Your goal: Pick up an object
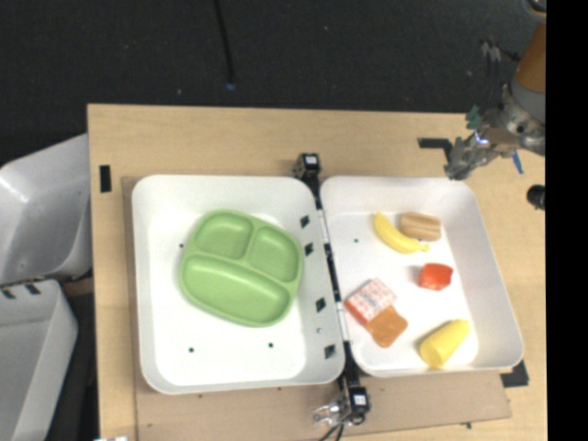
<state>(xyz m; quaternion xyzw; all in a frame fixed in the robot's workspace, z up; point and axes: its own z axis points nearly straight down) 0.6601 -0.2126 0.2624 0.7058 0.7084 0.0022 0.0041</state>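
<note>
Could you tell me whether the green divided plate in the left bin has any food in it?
Empty. The green divided plate lies flat in the left bin, and all three of its compartments show only bare green.

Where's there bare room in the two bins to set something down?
In the right bin, the far-left corner beside the banana is bare, and so is the floor between the red piece and the right wall. Its near half is crowded. In the left bin, the strip nearer than the green plate is free.
</note>
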